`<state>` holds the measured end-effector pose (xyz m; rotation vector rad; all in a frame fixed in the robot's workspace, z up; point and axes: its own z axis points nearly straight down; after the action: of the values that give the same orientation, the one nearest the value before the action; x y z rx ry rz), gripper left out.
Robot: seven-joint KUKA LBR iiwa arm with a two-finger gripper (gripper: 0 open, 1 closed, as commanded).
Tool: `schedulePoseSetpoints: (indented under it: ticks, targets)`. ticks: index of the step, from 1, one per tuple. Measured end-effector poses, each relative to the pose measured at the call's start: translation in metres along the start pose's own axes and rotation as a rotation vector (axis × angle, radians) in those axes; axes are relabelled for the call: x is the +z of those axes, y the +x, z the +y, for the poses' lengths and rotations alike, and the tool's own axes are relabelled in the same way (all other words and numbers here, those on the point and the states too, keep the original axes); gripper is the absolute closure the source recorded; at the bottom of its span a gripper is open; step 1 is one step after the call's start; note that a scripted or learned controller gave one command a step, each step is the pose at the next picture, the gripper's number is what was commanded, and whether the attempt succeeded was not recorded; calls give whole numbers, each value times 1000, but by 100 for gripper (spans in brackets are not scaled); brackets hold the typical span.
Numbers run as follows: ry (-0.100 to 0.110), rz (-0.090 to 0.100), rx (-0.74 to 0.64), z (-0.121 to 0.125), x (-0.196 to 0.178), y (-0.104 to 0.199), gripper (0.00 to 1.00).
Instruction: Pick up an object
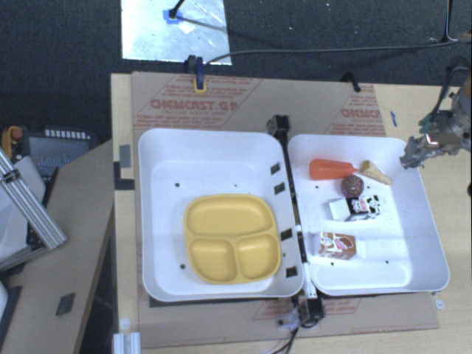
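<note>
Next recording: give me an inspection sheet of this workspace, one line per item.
Surface: bench with a printed cardboard sheet under two white bins.
Job's things: right bin holds an orange carrot, a wedge-shaped tan piece, a dark round item, a black-and-white packet and a brown-and-white carton.
Clutter: left bin holds a yellow divided tray.
Claw: claw at the right bin's far right rim, nothing seen between its fingers.
Cables: black cable running across the dark floor behind the bench.
Surroundings: shiny metal plate on the floor; handheld control pendant at left.
</note>
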<state>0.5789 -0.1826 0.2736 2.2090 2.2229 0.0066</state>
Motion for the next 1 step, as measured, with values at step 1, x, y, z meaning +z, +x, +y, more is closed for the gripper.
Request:
schedulePoseSetpoints:
  ticks: [1]
  targets:
    - [5,4,-5,10,-1,61,100]
